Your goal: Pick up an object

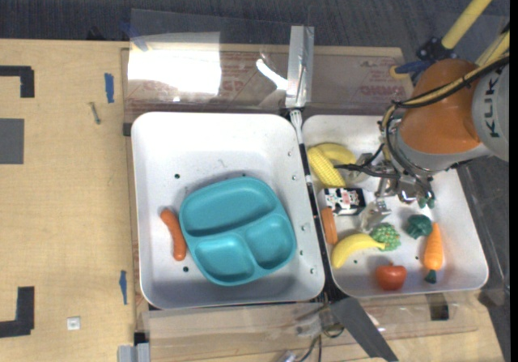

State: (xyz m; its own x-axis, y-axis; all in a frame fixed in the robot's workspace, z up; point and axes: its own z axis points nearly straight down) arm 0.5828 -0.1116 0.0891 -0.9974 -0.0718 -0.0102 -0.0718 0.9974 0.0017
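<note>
**Tool low over right bin; no item secured**

Nearest the camera, at the front of the right white bin (pixel 473 271), lie a small red plastic tomato (pixel 391 275) and an orange plastic carrot (pixel 434 249), both in front of the tool (pixel 396 190). Just behind them sit a yellow plastic banana (pixel 353 248), a green plastic broccoli floret (pixel 385 236) and a darker green leafy piece (pixel 418 226), all close under the tool. A slim orange sausage-shaped piece (pixel 329 225) lies against the bin wall, to the tool's left in the view. A small black-and-white printed carton (pixel 346 200) lies just beside the tool; its print is too small to read. A yellow plastic corn cob (pixel 329 162) lies beyond the carton.

Whether the tool's fingers are apart or together cannot be told; nothing is seen held.

Judgement: these toy foods look light, rigid and smooth, so liable to slip. The corn cob, taken across its middle, offers the broadest hold; the carton would take flat faces well.

The left white bin (pixel 154 142), well apart from the tool, holds a teal three-compartment plastic tray (pixel 236 229) and an orange sausage (pixel 173 235).

Writing: "KU" is legible on the grey arm (pixel 490 109).
</note>
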